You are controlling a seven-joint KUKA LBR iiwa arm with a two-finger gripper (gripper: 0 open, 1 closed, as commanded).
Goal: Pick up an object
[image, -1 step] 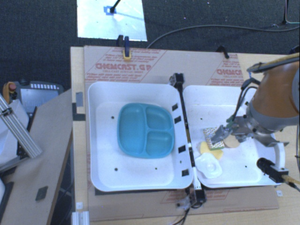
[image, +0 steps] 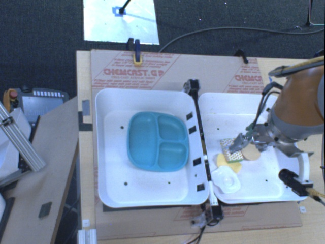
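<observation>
In the right bin (image: 264, 189) several small things lie close together near its left wall. A speckled green-and-white pad (image: 229, 151) sits on top of a yellow piece (image: 222, 160). A tan round disc (image: 251, 155) lies just to the pad's right, and a white lumpy object (image: 226, 180) rests in front of them. My gripper (image: 237, 145) reaches in from the right, low over the pad's right edge, and hides part of the pad. The grey arm with its orange band (image: 302, 93) covers the bin's right side.
The left bin (image: 109, 136) holds a blue divided plate (image: 157, 140) at its middle. A black-clipped divider (image: 198, 136) runs between the two bins. The bins stand on a clear sheet over a cardboard base (image: 152, 67).
</observation>
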